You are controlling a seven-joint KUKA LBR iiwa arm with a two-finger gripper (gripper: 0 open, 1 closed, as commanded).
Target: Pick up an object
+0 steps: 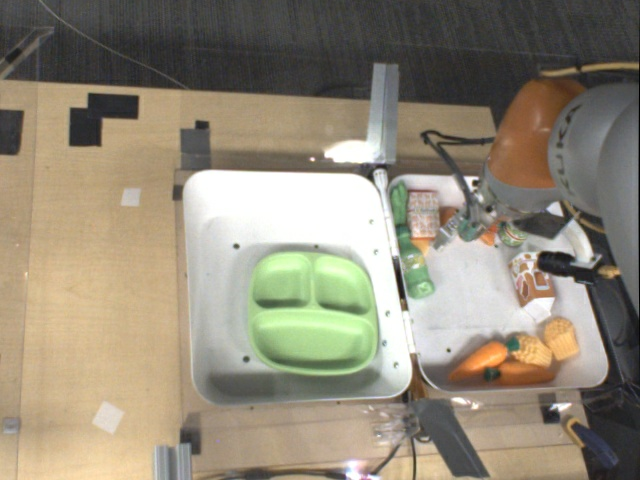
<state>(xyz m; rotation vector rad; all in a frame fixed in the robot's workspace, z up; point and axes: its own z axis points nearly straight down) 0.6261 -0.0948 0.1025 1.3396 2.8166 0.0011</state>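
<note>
Pick not yet done, by look of it: gripper (468, 224) low in right bin (500, 368), near back wall; nothing seen between fingers, open or closed cannot tell. Likely target, small orange item (487, 234), touching gripper tip, partly hidden. Green bottle (414, 268), carrots (490, 361) untouched.

The right bin (600, 368) holds the loose objects. A green bottle (412, 260) lies along its left wall, cap end toward the near side. Just beside it at the far end rests a pink-and-white packet (423, 211). A small red-and-white carton (528, 278) lies tilted near the right wall. Along the near edge an orange carrot (482, 359) lies on its side, touching a yellow corn cob (533, 349), with a tan muffin-like piece (562, 337) just beside them.
</note>
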